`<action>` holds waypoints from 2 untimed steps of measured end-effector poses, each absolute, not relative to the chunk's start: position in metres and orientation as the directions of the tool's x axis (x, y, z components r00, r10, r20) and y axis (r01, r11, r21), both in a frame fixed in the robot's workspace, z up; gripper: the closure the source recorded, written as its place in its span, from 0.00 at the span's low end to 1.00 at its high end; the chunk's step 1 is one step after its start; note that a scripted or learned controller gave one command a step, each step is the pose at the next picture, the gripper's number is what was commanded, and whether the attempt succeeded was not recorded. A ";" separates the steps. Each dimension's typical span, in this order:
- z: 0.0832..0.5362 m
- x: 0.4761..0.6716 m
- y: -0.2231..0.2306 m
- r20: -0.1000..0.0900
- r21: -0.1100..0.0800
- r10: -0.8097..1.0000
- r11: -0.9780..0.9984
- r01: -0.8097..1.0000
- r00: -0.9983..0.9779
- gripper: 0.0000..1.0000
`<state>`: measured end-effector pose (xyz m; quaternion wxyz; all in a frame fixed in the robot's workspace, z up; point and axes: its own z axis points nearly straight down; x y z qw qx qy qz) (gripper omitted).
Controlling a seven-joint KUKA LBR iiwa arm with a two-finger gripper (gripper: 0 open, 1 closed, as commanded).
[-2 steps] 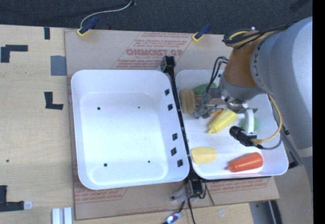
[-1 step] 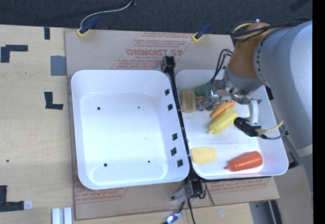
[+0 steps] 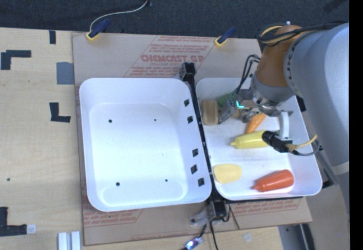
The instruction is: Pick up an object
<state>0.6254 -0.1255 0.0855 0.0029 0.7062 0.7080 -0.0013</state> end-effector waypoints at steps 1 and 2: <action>0.085 0.539 -0.151 -0.001 -0.003 1.000 -0.004 1.000 0.004 0.00; 0.095 0.542 -0.149 -0.002 0.000 1.000 0.000 1.000 0.000 1.00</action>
